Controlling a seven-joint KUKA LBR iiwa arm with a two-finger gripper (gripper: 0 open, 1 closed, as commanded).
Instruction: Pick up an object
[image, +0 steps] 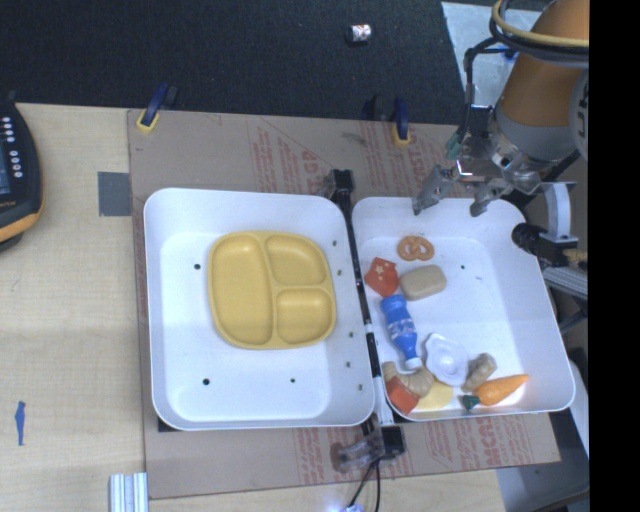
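The grey arm's two-finger gripper (455, 200) hung over the far rim of the right-hand shallow white bin (520, 300), fingers spread apart with nothing between them, presumably poised above the clutter before a descent. Nearest to it within that bin lay a small brown pretzel (415, 247), with a tan bread-like lump (424, 282) and a red wedge-shaped piece (382, 276) just beyond. A blue-and-white plastic bottle (400, 330) ran lengthwise toward the bin's near edge, where a white cup-like piece (446, 357), an orange carrot (500, 389) and other small toys crowded the corner. Beside that bin, the left bin (175, 300) held a yellow divided plate (271, 289). No candidate object was yet lifted.
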